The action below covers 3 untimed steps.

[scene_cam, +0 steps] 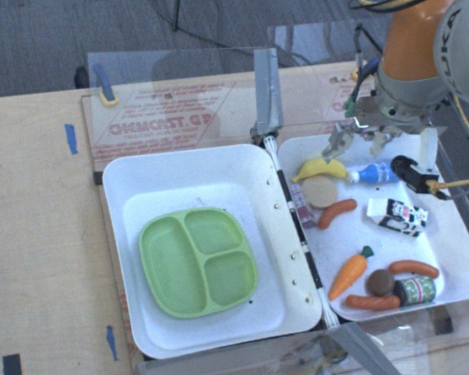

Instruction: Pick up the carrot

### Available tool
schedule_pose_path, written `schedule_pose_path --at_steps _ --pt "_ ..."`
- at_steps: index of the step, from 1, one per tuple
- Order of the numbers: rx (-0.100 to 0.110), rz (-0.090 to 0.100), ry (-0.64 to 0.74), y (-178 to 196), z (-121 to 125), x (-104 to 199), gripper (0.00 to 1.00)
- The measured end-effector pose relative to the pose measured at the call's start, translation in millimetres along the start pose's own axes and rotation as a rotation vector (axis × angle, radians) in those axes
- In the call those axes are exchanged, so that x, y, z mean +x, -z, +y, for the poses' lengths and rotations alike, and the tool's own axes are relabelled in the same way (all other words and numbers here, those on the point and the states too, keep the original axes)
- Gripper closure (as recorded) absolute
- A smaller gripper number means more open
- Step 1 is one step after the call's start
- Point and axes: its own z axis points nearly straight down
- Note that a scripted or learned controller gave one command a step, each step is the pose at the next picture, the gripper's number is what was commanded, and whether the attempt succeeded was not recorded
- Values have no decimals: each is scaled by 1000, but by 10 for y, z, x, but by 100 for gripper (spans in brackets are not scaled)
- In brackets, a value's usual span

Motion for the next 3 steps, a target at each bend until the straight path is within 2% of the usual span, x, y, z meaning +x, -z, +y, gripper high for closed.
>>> schedule_pose_path --at_steps 1,2,3 --pt "0 1 349 -526 -449 100 0" --pt "-7 -1 278 -992 -1133 -190 0" --pt "-3 -2 428 399 -1241 56 0"
